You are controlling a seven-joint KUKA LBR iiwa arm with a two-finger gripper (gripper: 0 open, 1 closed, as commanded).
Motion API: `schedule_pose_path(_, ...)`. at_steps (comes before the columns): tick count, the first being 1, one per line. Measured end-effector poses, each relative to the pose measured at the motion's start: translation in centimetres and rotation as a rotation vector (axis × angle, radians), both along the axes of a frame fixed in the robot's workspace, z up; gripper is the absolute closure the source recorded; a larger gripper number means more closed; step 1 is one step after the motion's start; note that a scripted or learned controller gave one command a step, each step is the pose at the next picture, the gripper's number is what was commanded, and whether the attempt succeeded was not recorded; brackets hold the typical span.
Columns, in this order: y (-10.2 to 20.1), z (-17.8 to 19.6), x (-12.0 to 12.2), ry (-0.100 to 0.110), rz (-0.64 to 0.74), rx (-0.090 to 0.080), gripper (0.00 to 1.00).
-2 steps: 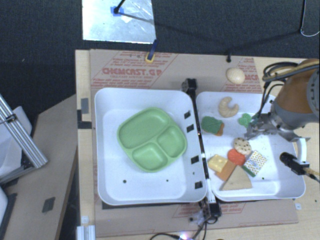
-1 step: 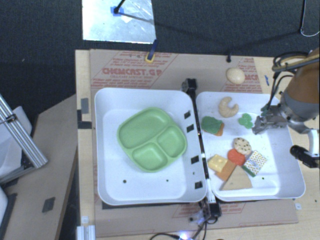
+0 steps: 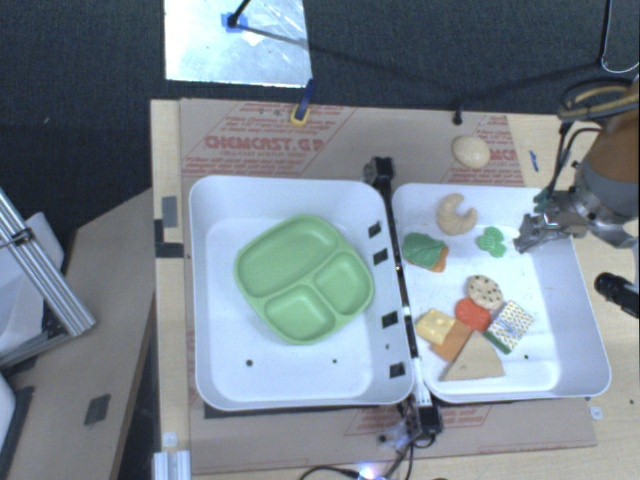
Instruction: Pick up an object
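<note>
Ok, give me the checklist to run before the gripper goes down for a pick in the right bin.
1. Gripper over the right bin: ok, at its right edge.
2. Fingers open: cannot tell.
3. Nothing held already: cannot tell.
4. Nearest target free-standing: ok, small green piece lies apart from the croissant.
5. Cluster of cookie, cheese wedge and patterned block separable: not ok, pieces touch.

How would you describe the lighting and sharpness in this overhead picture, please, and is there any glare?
Camera view: soft, even light with faint shadows; strong glare on the shiny sheet above the bench; both white bins bright but unclipped; green tray and toy foods fairly sharp; the gripper at the right bin's edge slightly soft.
</note>
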State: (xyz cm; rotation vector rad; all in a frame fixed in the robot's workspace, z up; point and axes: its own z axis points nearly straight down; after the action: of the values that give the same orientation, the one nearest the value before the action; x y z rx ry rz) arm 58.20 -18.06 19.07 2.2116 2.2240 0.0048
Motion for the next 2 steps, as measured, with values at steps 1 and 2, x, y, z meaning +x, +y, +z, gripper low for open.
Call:
schedule_pose_path(1,0.0,3.6,0.1,0.0,0.001,0.0,1.0)
schedule_pose_path(2,5.1,4.6,1.4,0.002,0.004,0.002,1.0)
